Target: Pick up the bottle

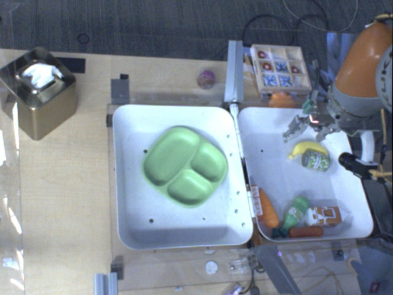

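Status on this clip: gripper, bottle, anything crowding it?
Gripper above right bin's far end, nothing between fingers. Green bottle lying at near edge, untouched. Carrot and small carton crowd it.

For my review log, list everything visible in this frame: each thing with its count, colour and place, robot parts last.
left bin: 1, white, centre of bench
divided plate: 1, green, three compartments, inside left bin
right bin: 1, white, beside left bin
banana: 1, yellow, right bin, upper part
round green item: 1, green, touching banana
carrot: 1, orange, right bin's near-left edge
bottle: 1, green, lying near front of right bin
small carton: 1, white and orange, beside bottle
tissue box: 1, metallic, bench far left
game board: 1, wooden, behind right bin
arm: 1, grey and orange, right side
hand: 1, over right bin's upper part, above banana
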Robot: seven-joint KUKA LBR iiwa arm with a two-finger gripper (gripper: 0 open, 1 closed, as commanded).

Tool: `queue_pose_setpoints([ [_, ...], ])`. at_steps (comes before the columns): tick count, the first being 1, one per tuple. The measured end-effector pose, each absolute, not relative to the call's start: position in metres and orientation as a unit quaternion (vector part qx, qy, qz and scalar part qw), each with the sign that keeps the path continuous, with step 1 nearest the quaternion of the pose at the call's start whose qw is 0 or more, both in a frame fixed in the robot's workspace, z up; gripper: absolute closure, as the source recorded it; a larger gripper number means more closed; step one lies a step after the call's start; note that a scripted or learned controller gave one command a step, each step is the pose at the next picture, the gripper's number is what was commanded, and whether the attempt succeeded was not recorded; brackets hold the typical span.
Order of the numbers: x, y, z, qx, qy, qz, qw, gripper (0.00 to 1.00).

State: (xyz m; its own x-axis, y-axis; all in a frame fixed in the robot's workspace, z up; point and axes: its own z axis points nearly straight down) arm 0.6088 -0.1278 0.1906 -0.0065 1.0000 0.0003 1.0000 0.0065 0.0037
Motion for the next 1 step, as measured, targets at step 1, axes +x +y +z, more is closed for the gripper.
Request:
queue_pose_setpoints([
  [1, 0.5564, -0.1574, 0.1287, 0.609, 0.793, 0.0013, 0.002, 0.0],
])
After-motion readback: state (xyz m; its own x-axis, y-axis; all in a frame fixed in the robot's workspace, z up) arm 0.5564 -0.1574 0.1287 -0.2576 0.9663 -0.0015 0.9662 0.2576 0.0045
